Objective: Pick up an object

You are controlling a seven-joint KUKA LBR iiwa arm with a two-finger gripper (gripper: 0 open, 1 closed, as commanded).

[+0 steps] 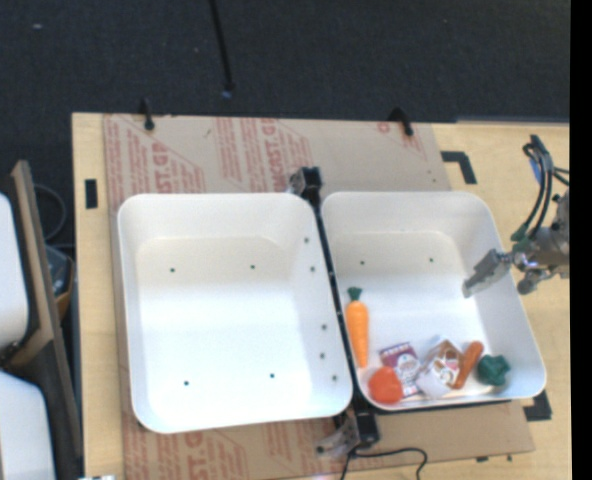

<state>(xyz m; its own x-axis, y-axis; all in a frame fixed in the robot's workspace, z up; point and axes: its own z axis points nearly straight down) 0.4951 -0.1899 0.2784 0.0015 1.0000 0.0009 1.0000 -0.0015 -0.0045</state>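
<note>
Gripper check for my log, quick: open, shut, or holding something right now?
Gripper: cannot be told; it sits at the right bin's right edge, nothing seen in it.

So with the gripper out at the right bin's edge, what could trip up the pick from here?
Two risks, as I judge them. The gripper sits by the right bin's right wall, so a low move inward might clip the rim. The toys are crowded in the near corner: the carrot stands apart, but the red piece, packets and green piece bunch together, inviting a slipped grasp.
</note>
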